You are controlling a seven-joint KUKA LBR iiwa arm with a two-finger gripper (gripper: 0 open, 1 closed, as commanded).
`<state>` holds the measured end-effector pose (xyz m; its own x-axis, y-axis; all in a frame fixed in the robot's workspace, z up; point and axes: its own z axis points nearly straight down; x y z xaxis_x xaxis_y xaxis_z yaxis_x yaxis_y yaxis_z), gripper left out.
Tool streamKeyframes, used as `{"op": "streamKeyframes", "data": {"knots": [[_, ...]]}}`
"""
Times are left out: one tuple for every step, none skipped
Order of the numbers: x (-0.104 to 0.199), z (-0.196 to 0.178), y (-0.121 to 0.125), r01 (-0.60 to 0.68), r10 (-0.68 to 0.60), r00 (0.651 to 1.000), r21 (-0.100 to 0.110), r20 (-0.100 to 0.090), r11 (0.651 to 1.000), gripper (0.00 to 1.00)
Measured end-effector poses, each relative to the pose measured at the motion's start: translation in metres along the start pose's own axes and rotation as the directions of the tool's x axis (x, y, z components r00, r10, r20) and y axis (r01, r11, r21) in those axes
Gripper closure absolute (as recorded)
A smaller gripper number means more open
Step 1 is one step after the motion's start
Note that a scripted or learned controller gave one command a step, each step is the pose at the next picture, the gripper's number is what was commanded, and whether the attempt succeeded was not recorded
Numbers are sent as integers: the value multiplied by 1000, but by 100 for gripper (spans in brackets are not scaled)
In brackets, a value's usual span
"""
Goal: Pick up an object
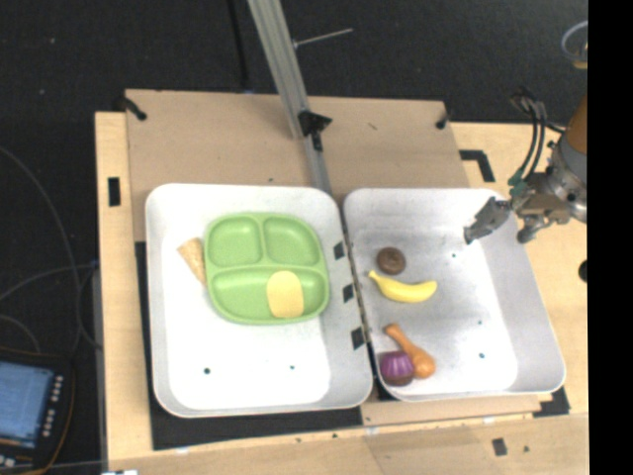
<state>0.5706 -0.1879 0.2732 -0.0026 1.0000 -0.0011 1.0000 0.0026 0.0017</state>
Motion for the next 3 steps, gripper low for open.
{"op": "streamKeyframes", "data": {"knots": [[0, 0, 0, 0, 0, 1000, 0, 0, 1000, 0], [-3, 62, -6, -3, 3, 1000, 7, -1, 1000, 0], [-13, 108, -9, -4, 4, 1000, 5, 0, 1000, 0]]}}
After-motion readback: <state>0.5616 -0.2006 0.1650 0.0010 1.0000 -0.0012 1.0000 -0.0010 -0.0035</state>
